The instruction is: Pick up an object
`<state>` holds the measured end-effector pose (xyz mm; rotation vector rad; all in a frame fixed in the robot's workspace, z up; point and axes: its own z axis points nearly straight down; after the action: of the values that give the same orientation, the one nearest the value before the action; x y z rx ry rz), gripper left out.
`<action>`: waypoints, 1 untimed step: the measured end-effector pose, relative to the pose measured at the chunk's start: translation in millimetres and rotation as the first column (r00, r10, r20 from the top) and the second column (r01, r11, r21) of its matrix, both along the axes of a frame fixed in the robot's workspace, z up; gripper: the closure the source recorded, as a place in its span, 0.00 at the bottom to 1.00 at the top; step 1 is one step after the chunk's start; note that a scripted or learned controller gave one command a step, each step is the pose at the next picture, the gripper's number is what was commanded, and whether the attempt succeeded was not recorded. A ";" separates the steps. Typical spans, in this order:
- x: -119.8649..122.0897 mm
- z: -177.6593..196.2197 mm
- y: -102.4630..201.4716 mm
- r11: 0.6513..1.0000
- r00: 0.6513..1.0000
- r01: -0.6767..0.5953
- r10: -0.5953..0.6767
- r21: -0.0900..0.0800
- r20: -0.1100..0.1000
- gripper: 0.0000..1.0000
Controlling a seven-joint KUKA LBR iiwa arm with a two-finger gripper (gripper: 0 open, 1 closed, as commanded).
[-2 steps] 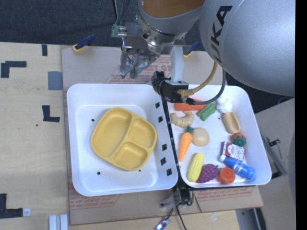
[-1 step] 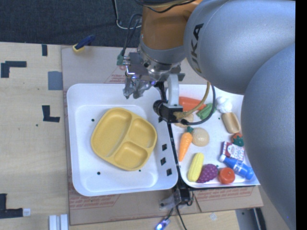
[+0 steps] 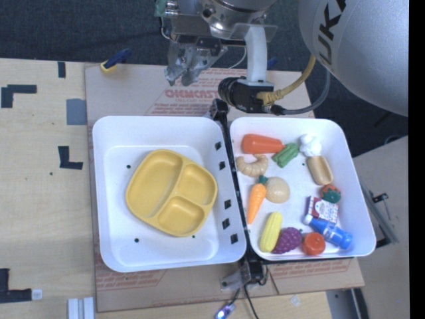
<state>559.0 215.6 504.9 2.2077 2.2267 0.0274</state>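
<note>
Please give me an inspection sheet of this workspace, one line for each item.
Surface: cardboard sheet on the bench, bearing two white bins.
Job's things: right bin holds toy foods, among them a carrot, corn, grapes and a blue bottle.
Clutter: yellow divided plate in the left bin; a yellow and blue item at the cardboard's far edge.
Grippers: gripper above the cardboard beyond the bins, holding nothing; jaws unclear.
Cables: black cable behind the right bin; wires at the near edge.
Surroundings: dark floor.

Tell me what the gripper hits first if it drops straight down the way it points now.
Probably the brown cardboard behind the left bin; the gripper hangs above it, though depth is hard to judge.
</note>
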 end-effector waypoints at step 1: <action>-43.5 -48.8 17.9 1.000 1.000 0.004 -0.004 -0.010 -0.022 1.00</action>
<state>515.5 233.5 456.0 2.2178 2.2288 -0.0076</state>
